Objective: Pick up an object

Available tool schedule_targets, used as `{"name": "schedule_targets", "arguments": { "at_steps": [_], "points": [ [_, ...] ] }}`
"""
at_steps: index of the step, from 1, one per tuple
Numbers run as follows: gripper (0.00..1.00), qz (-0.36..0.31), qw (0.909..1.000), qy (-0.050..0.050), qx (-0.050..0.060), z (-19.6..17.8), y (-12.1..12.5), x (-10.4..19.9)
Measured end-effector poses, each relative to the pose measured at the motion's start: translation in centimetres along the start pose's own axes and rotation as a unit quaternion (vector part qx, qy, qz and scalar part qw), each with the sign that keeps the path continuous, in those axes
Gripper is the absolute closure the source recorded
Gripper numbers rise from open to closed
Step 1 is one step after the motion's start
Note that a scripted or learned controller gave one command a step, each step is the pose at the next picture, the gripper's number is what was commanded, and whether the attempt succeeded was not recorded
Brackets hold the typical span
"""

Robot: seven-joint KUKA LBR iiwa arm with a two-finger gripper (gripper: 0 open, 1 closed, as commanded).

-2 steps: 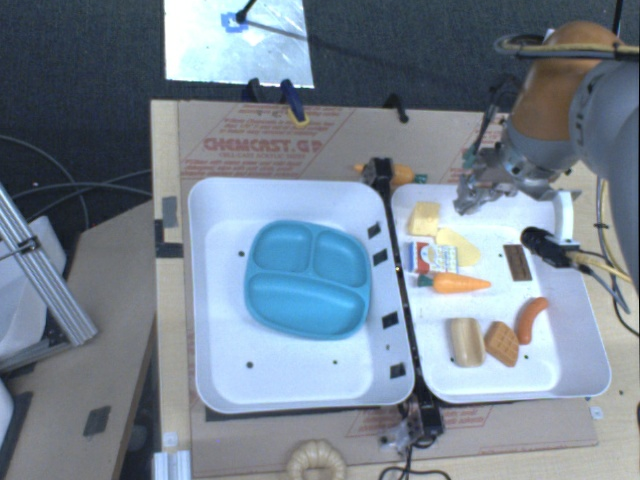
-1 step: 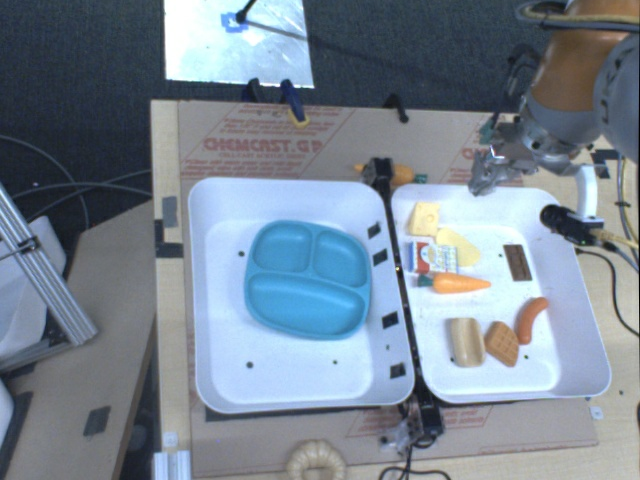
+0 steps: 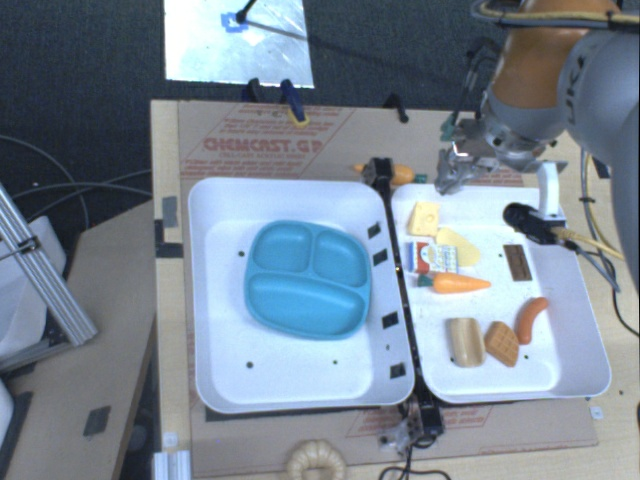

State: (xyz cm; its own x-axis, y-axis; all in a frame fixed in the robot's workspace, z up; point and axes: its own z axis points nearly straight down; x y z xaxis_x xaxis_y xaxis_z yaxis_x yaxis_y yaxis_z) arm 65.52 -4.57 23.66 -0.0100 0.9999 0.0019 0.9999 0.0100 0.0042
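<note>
My gripper hangs over the far edge of the right bin, nothing visible between its fingers. Just below it lies a pale yellow cheese wedge with a second yellow slice beside it. Further toward the front lie a small red-and-white carton, an orange carrot, a brown chocolate bar, a red-orange sausage, a tan bread roll and a brown waffle piece.
The left bin holds a blue divided plate. A black divider with clips runs between the bins. An orange item lies on the cardboard behind the bins. A beige ring sits at the bench front.
</note>
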Motion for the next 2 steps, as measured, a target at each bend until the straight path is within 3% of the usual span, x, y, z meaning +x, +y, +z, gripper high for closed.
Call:
{"name": "schedule_targets", "arguments": {
  "at_steps": [1, 2],
  "points": [
    [1.00, 0.000, 1.0000, 0.000, 0.001, -0.2, -0.7, 5.1],
    [1.00, 0.002, 1.0000, -0.001, 0.002, 1.9, -0.7, 6.1]
  ]
}}
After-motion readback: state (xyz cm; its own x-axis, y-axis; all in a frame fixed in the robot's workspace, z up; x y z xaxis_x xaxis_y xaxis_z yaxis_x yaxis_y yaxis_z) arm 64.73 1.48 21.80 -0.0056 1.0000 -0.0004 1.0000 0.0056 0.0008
